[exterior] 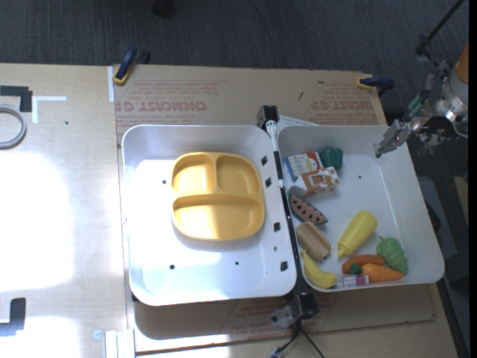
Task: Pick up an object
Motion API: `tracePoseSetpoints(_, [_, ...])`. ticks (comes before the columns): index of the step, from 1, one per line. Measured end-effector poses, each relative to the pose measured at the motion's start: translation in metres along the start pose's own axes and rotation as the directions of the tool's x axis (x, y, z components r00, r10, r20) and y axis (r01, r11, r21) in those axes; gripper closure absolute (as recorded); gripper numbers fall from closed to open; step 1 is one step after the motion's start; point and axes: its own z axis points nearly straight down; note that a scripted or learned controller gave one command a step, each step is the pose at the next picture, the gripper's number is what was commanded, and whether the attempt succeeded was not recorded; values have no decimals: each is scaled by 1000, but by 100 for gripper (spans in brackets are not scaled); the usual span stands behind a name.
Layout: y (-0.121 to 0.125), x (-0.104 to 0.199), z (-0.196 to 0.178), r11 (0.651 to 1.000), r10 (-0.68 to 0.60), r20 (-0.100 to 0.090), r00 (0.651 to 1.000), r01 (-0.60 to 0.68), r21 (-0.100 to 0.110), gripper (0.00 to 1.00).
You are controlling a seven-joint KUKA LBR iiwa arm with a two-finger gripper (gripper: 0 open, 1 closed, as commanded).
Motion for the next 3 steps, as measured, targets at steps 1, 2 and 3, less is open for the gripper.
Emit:
tracePoseSetpoints(1, [-48, 30, 111, 986, -165, 0, 986, 165, 0, 0])
tracePoseSetpoints(2, [-75, 13, 179, 959, -284, 0, 959, 284, -1, 0])
tracePoseSetpoints(3, [-72, 12, 168, 960, -281, 3, 960, 281, -8, 100])
